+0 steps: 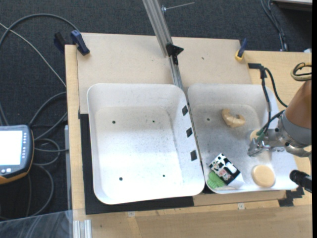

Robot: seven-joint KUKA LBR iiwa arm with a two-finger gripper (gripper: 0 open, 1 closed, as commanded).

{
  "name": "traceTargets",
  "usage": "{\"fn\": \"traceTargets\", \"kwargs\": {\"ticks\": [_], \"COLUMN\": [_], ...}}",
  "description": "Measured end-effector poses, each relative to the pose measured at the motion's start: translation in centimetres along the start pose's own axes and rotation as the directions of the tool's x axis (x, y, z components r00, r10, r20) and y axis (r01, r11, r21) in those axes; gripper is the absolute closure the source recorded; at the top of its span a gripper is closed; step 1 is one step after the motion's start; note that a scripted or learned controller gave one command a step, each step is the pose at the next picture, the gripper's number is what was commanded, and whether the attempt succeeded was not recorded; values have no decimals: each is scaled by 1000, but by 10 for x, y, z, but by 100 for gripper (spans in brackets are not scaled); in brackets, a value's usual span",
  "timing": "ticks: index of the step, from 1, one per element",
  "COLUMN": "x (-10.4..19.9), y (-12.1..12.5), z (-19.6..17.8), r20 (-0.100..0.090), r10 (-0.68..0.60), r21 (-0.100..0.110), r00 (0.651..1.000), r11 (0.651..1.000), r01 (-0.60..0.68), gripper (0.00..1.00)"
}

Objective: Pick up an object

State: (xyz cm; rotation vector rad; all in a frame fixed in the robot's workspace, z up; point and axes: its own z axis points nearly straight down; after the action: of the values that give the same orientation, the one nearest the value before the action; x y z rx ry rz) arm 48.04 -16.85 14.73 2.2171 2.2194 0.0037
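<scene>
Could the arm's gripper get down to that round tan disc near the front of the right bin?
Probably yes. The round tan disc lies flat in the open, just below the gripper, apart from the black-and-white carton beside it.

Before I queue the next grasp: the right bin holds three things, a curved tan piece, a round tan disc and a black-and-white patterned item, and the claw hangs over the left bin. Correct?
Not quite. The claw hangs over the right bin, not the left bin, just above the round disc. The camera view shows it. The rest stands: the curved tan piece, the disc and the black-and-white patterned item all lie in the right bin.
</scene>
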Motion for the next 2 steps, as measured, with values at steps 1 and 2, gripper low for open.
{"fn": "traceTargets", "kwargs": {"ticks": [1, 2], "x": [-1, 2], "y": [6, 15], "z": [-64, -112], "r20": [1, 1], "r10": [-1, -2], "r21": [-4, -2], "r00": [1000, 1000], "r11": [1000, 1000], "r01": [1, 2], "gripper": [100, 100]}}
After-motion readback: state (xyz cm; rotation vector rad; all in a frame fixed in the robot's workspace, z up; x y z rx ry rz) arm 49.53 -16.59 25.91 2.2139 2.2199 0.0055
